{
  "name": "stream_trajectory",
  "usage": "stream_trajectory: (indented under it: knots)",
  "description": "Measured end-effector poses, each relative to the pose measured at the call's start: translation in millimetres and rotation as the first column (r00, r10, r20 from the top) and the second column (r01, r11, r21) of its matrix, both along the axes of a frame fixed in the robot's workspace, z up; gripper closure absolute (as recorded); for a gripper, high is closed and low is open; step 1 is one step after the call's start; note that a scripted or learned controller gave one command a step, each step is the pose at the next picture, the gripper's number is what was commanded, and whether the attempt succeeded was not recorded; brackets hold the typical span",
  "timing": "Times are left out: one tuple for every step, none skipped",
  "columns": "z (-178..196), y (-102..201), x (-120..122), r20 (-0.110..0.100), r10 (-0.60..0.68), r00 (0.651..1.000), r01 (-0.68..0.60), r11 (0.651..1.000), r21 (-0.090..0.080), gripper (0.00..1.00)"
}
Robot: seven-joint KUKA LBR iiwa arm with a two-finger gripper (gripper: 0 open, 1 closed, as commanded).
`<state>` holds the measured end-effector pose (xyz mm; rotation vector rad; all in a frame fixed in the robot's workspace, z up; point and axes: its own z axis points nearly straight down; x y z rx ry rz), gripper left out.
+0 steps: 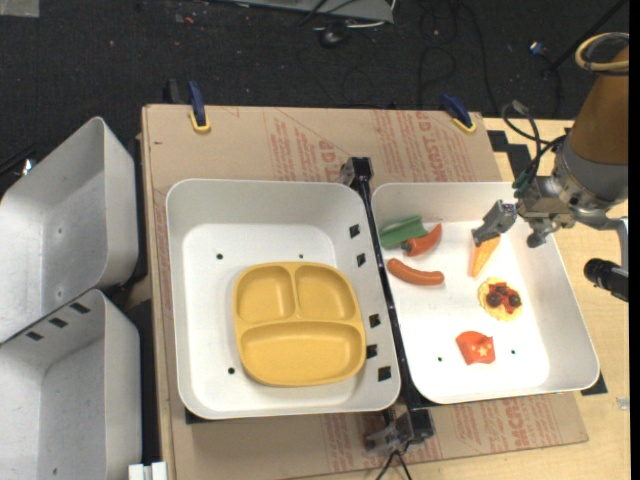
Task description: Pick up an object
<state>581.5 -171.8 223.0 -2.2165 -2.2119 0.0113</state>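
Note:
My gripper (517, 228) hangs over the upper right part of the right bin (560, 368), open, with nothing between its fingers. Its left finger (492, 224) stands just above the top of an orange carrot (482, 258), which lies in the bin. A brown sausage (415, 273) lies to the left of the carrot. At the bin's upper left, a green vegetable (400, 230) rests against a red pepper (426, 238). A small round pizza (500, 298) and a red strawberry piece (476, 347) lie lower down.
The left bin (195, 268) holds a yellow divided plate (298, 323). A black divider (378, 288) runs between the two bins. Two more white bins (60, 268) stand off the bench at the left. Cables trail behind the arm at the upper right.

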Motion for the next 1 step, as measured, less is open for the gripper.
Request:
stream_trajectory:
  knots:
    - [6.8, 0.4, 2.7, 0.012, 0.003, 1.000, -0.003, 1.000, -0.002, 0.00]
